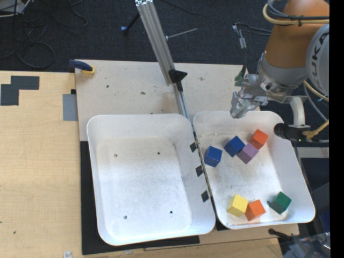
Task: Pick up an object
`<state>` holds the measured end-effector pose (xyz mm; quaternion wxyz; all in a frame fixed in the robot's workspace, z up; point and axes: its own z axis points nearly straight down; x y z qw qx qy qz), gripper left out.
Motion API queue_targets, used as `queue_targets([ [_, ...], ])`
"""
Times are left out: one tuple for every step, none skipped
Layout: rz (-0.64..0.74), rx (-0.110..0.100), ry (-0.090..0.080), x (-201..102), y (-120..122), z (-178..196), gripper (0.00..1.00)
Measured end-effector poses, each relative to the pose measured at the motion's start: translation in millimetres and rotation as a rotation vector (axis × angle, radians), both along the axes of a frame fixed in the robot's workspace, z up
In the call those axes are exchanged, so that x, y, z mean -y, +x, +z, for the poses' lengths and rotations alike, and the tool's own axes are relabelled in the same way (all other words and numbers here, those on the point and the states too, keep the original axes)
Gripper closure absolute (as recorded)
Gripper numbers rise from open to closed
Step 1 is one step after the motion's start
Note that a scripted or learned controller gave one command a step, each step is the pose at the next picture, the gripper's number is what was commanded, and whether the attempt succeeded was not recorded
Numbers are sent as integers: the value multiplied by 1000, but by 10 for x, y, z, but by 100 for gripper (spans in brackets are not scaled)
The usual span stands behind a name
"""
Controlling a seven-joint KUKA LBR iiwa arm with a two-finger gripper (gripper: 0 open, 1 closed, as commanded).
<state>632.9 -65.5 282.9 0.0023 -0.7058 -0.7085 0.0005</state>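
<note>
Poised over right bin's point(301, 181) far edge, hand point(240, 107) empty-looking, opening impossible to tell; blocks point(235, 145) clustered below, within reach.

Almost no lettering can be read. The one trace is on the grey arm point(322, 47), on the casing up and to the right of the gripper point(240, 107): parts of large dark letters, cut off at the picture's edge, too partial to spell out.

Slanted overhead view of both bins point(140, 123)
</note>
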Motion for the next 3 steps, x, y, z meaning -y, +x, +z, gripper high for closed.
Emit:
queue_targets([
  [-1, -2, 0, -468, -104, -217, 100],
  [-1, -2, -1, -949, -181, -389, 100],
  [-1, -3, -1, -1388, -403, -506, 100],
])
